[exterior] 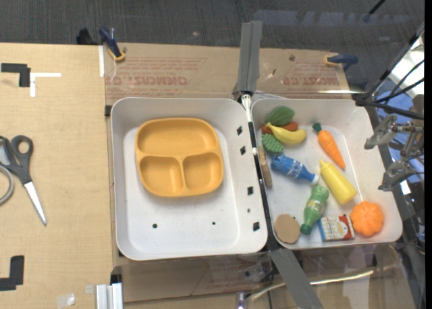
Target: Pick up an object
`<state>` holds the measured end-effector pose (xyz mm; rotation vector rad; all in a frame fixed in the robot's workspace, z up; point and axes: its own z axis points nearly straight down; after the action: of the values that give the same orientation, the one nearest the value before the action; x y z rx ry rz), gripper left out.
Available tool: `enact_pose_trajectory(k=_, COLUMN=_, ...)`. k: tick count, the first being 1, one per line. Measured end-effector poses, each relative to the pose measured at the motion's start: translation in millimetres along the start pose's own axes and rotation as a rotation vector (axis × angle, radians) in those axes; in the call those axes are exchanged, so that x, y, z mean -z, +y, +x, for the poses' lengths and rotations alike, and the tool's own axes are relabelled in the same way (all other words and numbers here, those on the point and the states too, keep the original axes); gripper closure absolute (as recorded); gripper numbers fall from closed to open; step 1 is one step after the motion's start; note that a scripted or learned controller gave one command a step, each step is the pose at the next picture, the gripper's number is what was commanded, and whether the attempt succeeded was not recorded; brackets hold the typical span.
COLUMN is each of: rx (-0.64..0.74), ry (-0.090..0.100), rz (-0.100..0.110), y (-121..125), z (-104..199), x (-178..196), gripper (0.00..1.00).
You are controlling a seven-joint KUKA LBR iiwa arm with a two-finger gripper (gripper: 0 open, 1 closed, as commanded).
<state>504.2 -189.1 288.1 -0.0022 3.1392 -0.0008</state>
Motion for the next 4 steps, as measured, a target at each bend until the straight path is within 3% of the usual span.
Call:
enact_pose_trajectory(k=1, rx=-0.094, ry=0.002, rz=-0.001, y=64, z=-34, x=-150, gripper=0.0)
enact_pose_trajectory(k=2, rx=-0.056, ry=0.001, rz=0.0, y=88, z=-53, x=-196, gripper=0.0)
enact_pose_trajectory(k=3, rx=-0.286, ry=-0.004, rz=0.0, y=95, z=-111, x=-195, gripper=0.0)
enact_pose_trajectory(k=4, rx=-0.261, ry=0.001, rz=0.0, y=79, z=-58, x=-196, gripper=0.0)
